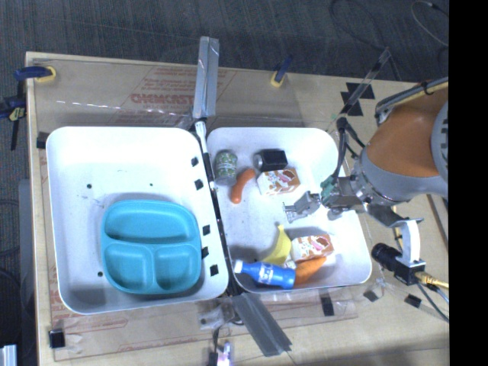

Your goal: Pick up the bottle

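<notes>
The bottle is blue with a white cap and lies on its side at the front edge of the right bin, cap pointing left. A banana and an orange carrot lie against it. My gripper hovers over the middle of the right bin, above and slightly right of the bottle, well apart from it. Its fingers are open with nothing between them.
A small printed carton lies by the carrot. At the bin's back are a green can, an orange sausage, a black block and another carton. The left bin holds a blue divided tray.
</notes>
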### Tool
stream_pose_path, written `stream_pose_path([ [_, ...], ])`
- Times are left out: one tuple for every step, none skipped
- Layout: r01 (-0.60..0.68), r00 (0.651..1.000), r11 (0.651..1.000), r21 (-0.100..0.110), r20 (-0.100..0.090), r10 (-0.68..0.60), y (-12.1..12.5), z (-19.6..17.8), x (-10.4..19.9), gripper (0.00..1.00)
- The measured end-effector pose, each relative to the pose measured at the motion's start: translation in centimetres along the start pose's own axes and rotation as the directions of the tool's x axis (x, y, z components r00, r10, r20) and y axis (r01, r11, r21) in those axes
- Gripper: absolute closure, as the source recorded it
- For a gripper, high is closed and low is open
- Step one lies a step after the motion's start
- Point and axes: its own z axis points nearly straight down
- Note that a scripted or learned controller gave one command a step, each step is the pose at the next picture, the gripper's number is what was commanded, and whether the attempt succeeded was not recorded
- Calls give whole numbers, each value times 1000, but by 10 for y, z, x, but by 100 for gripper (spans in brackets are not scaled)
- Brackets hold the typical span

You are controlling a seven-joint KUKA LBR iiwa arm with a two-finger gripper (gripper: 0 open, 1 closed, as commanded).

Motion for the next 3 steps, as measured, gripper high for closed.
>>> stream_pose_path([
  [150,989,989,-3,2,-150,-1,23,19,0],
  [-121,993,993,3,0,121,-2,120,65,0],
  [-269,963,963,-10,-6,269,3,144,35,0],
])
